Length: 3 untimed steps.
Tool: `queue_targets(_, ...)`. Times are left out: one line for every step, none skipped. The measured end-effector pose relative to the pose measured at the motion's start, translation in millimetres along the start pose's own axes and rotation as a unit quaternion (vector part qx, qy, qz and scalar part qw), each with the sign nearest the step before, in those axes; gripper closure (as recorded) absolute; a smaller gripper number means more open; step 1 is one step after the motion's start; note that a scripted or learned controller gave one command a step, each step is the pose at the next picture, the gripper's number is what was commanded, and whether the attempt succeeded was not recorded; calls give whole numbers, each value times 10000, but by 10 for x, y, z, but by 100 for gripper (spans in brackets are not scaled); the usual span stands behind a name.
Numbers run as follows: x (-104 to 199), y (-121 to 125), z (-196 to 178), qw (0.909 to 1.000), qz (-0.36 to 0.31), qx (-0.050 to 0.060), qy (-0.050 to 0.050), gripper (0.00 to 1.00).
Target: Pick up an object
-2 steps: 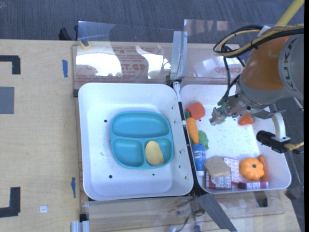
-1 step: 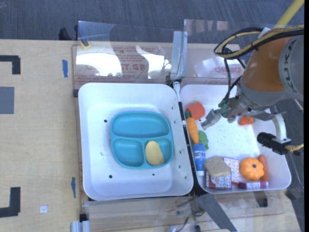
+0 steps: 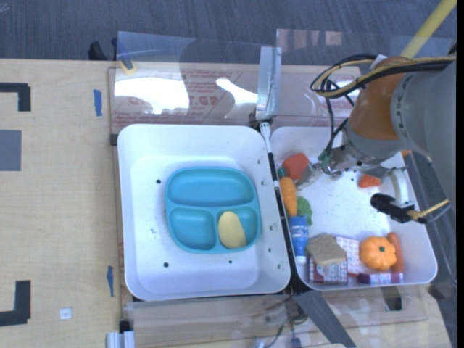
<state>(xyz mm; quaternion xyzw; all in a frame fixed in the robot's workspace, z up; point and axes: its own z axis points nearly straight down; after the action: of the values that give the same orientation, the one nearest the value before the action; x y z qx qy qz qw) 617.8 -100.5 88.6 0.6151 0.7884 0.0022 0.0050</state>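
Two bins sit side by side on the tabletop: the left bin holds a divided tray with a lemon in its right compartment; the right bin holds toys.

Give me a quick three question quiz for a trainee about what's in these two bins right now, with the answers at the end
1. True or false: the yellow oval lemon-like toy lies in a lower compartment of the blue three-compartment plastic tray.
2. Which shallow white bin holds the small orange toy pumpkin: A, the left bin; B, the right bin?
3. Fill in: the claw hovers at the upper left of the right bin, beside a ____ rounded toy.

Key
1. True; it sits in the lower right compartment.
2. B; the pumpkin sits near that bin's lower right corner.
3. Red.
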Motion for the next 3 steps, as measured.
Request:
queue_targets(-127,409,51,9993,-308,198,77,0)
queue_targets(-92,363,35,9989,-458,96,29,0)
queue_targets(-99,397,51,9995,184,236,76,0)
